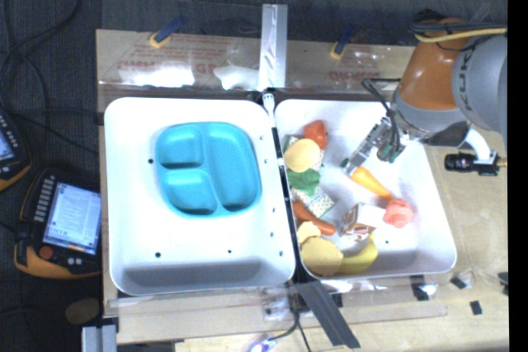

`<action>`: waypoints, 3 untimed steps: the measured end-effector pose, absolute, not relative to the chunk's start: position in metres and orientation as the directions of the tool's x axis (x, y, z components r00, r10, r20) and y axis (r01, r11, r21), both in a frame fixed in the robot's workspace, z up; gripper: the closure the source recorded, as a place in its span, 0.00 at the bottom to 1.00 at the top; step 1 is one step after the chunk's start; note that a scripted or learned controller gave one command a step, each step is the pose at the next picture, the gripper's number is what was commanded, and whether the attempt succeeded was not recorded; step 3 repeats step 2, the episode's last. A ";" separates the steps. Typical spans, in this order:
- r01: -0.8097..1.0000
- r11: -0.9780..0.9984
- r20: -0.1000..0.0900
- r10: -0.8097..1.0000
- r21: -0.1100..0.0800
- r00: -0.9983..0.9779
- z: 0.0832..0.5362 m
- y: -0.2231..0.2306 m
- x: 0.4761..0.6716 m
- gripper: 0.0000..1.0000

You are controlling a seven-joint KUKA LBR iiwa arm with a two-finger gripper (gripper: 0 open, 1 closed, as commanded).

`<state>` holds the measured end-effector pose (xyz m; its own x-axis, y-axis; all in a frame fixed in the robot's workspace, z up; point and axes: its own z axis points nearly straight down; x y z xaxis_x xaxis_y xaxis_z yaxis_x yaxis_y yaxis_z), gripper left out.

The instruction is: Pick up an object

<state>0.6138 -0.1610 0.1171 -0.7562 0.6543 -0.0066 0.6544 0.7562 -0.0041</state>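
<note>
— bananas [356, 258] sit at the front of your right bin [429, 177]. where's the gripper [363, 157]?
— just above the orange carrot [371, 181], not holding anything. you can't tell if its fingers are open.

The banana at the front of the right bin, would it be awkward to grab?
Probably somewhat. The banana looks smooth and curved, so fingers might slip off it. It lies against a yellow fruit and under a wrapper, so pulling it may disturb them. Likely a light toy.
</note>
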 end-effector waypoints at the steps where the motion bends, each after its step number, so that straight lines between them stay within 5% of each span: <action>1: 0.962 0.271 -0.003 0.962 -0.002 -0.271 0.108 -0.147 0.621 1.00; 2: 0.984 0.178 -0.005 0.984 0.003 -0.177 0.101 -0.200 0.618 1.00; 3: 0.984 0.178 -0.005 0.984 0.003 -0.177 0.101 -0.200 0.618 1.00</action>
